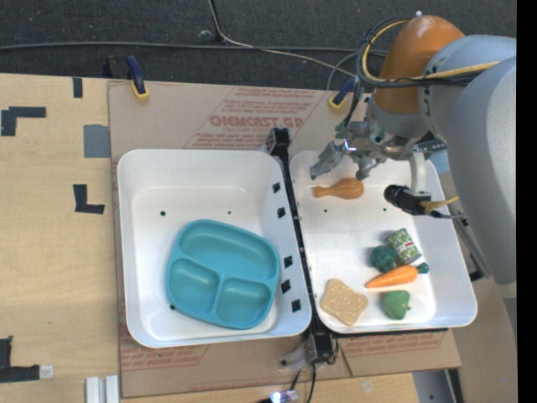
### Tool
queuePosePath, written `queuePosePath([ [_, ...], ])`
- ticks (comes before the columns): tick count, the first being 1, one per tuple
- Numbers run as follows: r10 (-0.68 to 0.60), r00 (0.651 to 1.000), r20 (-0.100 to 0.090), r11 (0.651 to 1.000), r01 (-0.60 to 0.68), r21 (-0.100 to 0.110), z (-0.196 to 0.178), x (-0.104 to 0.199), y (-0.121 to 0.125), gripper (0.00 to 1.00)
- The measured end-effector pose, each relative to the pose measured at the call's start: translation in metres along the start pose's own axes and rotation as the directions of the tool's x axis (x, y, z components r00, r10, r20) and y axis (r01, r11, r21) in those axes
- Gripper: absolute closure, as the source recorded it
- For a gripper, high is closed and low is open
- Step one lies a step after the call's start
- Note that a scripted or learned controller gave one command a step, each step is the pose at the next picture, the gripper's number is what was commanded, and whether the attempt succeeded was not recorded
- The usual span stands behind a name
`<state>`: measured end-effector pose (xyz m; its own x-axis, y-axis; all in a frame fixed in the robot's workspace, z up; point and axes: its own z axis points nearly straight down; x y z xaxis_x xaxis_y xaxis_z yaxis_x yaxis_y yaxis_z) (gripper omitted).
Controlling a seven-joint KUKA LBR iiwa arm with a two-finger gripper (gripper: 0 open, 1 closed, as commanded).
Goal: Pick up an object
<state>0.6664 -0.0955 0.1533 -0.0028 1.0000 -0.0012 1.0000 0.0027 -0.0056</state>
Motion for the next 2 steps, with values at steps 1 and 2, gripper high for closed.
queuePosePath([
  [1,0.000,1.000,-0.001,1.000,0.000,-0.001,0.043,-0.001,-0.001,0.00],
  [2,0.000,1.000,0.002,1.000,0.000,-0.005,0.066,-0.001,0.000,0.00],
])
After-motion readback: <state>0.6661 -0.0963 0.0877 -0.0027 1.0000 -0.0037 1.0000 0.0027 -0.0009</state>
